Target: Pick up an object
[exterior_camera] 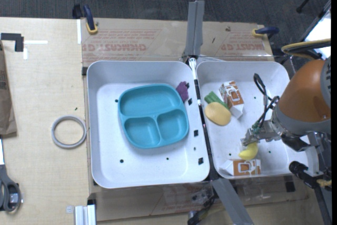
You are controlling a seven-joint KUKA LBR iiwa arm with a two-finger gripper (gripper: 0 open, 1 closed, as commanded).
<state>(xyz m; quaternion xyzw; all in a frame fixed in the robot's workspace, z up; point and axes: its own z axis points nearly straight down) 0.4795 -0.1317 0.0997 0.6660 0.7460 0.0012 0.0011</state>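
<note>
In the right bin (pixel 274 74) my gripper (pixel 251 138) hangs low at the end of the grey arm with its orange band (pixel 308 97). It is right above a small yellow object (pixel 249 153) and seems to touch its top. A white and orange carton (pixel 243 167) lies flat just below that. Farther left sit a pale yellow rounded object (pixel 218 114), a green piece (pixel 212 98) and a second white and orange carton (pixel 231 95).
The left bin (pixel 100 129) holds a blue divided tray (pixel 154 115) with a small purple object (pixel 182 90) at its upper right corner. A grey ring (pixel 69 131) lies on the bench to the left. A central divider (pixel 199 113) separates the bins.
</note>
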